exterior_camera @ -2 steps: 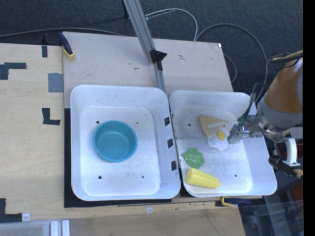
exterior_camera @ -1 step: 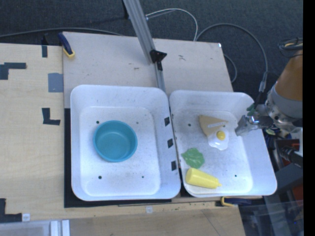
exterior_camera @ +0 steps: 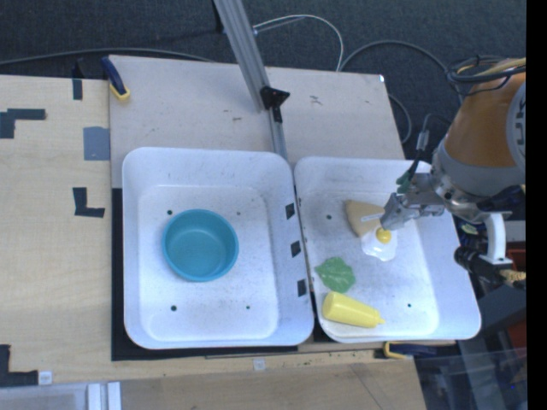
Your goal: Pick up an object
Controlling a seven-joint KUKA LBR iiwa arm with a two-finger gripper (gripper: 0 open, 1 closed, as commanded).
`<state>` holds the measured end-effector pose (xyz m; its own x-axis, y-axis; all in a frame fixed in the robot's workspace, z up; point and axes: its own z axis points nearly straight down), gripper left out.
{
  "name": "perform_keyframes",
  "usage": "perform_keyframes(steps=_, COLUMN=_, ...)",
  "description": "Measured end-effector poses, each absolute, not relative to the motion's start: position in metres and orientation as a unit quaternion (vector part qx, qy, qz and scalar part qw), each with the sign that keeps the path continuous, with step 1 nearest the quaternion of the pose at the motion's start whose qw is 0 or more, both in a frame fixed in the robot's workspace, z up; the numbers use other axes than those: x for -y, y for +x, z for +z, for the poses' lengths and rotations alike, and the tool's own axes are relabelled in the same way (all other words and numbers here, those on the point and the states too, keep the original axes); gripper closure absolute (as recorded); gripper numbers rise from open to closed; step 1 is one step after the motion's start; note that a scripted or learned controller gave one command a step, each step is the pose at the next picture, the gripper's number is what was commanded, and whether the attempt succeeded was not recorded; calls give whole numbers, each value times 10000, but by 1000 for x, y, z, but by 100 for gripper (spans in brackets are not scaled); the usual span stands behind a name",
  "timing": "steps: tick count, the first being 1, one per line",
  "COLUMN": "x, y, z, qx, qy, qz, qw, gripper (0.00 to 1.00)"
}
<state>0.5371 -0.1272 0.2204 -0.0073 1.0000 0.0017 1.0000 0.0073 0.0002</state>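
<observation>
We look down at a slant on a bench that bears two shallow white bins side by side. The grey arm (exterior_camera: 487, 143), with its orange band, reaches in from the right and hangs over the right bin (exterior_camera: 444, 314). Its gripper (exterior_camera: 395, 220) is low in that bin, pointing down and to the left. We cannot tell whether it is released or clenched, because the fingers are too small and blurred, and we see nothing clearly held between them.

Just below the gripper tip lies a toy fried egg (exterior_camera: 379, 243), white with a yellow yolk, touching or nearly touching the tip. Just to the left of the gripper rests a tan wedge-shaped piece (exterior_camera: 360, 215), its edge meeting the egg. Further below and to the left sits a green leafy piece (exterior_camera: 335, 273), apart from the egg. Below that again, near the bin's front wall, lies a yellow cone-shaped object (exterior_camera: 349, 311).

Well away to the gripper's left, in the left bin (exterior_camera: 141, 314), stands a blue bowl (exterior_camera: 201, 244), upright and alone.
</observation>
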Motion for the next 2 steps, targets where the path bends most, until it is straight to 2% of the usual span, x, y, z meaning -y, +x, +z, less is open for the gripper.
perform_keyframes(steps=2, x=16, y=534, z=239, qx=7100, qy=-7042, qz=-5, qw=8, gripper=100)
